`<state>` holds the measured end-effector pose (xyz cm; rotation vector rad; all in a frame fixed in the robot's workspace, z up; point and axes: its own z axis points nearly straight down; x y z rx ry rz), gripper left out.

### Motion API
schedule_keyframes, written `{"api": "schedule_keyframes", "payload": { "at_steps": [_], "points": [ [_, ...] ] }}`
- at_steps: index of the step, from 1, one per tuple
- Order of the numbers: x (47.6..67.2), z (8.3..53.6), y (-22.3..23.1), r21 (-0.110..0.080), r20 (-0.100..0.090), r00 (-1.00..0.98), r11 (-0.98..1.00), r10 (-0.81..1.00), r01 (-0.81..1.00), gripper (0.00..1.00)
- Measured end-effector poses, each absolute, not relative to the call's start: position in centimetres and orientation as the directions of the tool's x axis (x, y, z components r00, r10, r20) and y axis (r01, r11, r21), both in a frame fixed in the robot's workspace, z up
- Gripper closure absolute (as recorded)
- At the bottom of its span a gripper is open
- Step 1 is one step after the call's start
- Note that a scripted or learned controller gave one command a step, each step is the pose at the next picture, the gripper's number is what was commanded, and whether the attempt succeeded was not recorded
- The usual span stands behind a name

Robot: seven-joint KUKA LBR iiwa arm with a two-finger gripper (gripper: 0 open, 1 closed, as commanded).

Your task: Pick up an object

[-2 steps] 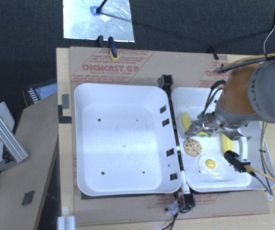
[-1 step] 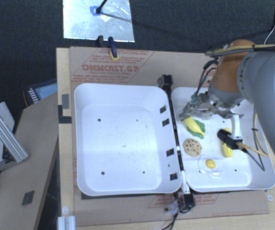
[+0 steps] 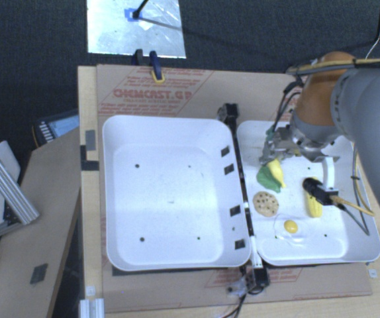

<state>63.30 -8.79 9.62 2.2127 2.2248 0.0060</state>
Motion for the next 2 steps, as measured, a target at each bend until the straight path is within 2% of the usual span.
{"api": "schedule_keyframes", "payload": {
  "at_steps": [1, 2],
  "points": [
    [63.3, 19.0, 1.8, 0.009, 0.003, -0.013, 0.013, 1.000, 1.000, 1.00],
    [59.1, 22.0, 7.4, 0.000, 0.002, -0.009, 0.009, 1.000, 1.000, 1.00]
  ]
}}
